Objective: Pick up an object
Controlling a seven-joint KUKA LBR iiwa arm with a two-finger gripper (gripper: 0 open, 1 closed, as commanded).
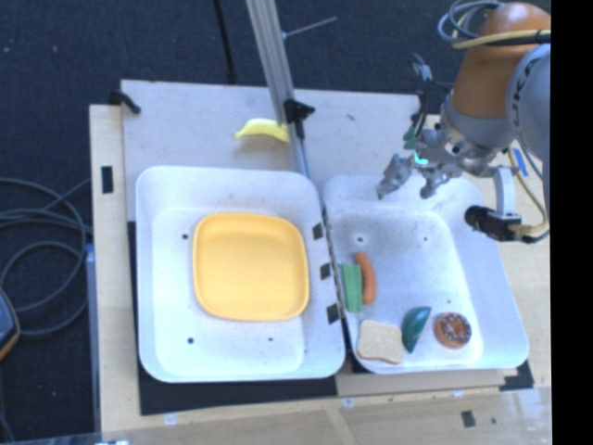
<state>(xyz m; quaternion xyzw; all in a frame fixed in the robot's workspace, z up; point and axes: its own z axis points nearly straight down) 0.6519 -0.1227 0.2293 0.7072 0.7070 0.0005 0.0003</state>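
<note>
My gripper [409,184] hangs over the far edge of the right bin [482,248], fingers apart with nothing between them. Well below it in that bin lie an orange sausage [367,277] beside a green strip [352,286], a slice of bread [380,341], a dark green leaf-shaped piece [415,326] and a brown doughnut [452,329]. All of these sit toward the near side of the bin, apart from the gripper.
The left bin [157,248] holds a yellow square plate [250,265]. A yellow banana [262,131] lies on the bench behind the bins, next to a slanted metal pole [271,54]. Black cables lie at the far left.
</note>
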